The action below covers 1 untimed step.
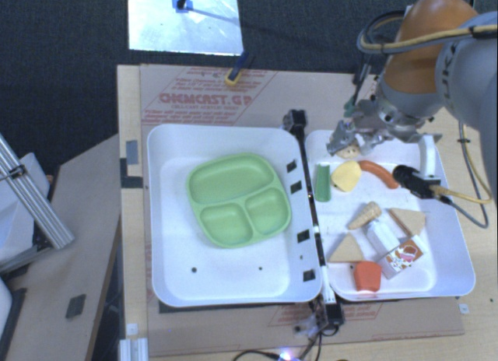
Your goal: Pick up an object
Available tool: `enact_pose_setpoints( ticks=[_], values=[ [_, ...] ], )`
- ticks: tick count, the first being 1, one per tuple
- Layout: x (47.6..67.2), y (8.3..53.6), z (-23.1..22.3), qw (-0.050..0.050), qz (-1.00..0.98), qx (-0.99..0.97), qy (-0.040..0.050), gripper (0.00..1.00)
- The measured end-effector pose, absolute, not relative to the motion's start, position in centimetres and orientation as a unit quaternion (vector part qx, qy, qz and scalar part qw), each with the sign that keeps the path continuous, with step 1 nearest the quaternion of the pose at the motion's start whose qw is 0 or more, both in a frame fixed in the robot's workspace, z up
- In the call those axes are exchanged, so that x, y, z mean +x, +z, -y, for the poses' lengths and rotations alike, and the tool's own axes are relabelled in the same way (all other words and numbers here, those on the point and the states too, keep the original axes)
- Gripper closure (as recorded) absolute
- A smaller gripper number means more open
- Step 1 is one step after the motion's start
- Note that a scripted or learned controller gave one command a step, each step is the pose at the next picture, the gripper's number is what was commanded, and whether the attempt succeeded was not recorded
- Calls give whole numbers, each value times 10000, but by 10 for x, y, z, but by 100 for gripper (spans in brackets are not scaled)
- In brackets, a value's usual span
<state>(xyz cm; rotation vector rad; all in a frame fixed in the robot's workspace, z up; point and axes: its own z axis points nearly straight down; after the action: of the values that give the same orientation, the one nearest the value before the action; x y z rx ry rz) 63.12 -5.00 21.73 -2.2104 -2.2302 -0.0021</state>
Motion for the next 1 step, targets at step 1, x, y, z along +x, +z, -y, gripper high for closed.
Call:
enact_pose_setpoints(
  ticks=[1],
  values=[
    [605,229,-2,9,7105,-7037,-13,100]
  ],
)
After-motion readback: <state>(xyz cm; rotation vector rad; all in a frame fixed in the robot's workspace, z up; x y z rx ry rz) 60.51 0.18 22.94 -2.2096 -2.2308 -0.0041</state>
